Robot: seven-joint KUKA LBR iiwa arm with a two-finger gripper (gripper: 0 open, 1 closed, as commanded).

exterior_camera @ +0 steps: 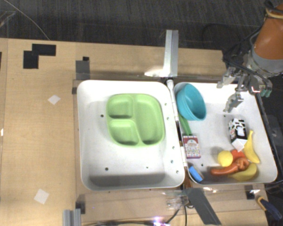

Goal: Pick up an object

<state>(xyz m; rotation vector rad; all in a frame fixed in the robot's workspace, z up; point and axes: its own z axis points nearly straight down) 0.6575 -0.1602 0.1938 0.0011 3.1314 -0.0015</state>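
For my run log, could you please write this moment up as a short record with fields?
left bin: green divided tray
right bin: teal bowl tipped against the divider; small card box; black-and-white carton; banana; yellow ball; orange-red toy; blue item at the front corner
gripper: above the right bin's far part, nothing seen between its fingers

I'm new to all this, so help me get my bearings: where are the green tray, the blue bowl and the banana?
green tray (134,119): camera view, middle divider.
blue bowl (191,102): camera view, inner wall.
banana (251,147): camera view, middle of the curved body.
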